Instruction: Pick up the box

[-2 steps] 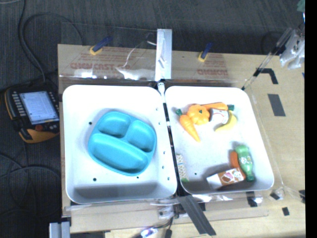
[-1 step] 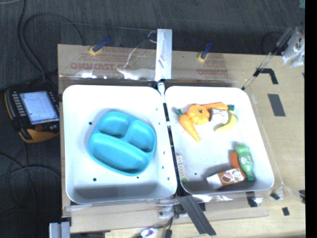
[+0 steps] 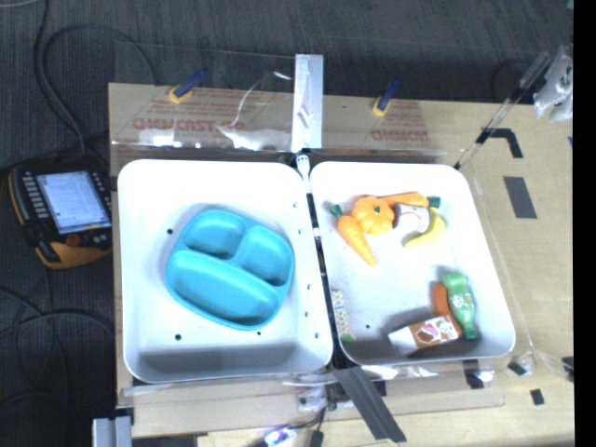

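Note:
The box (image 3: 425, 333) is a small carton, white at its left end and brown-red at its right, lying flat near the front wall of the right bin (image 3: 484, 231). A green bottle (image 3: 460, 305) lies just behind it, touching or nearly touching its right end, with a small orange piece (image 3: 440, 297) at the bottle's left side.
At the back of the right bin lie an orange carrot and pumpkin cluster (image 3: 365, 220) and a yellow banana (image 3: 424, 231). The left bin (image 3: 149, 203) holds a blue divided tray (image 3: 231, 265). A teach pendant (image 3: 63, 208) sits on the floor at far left.

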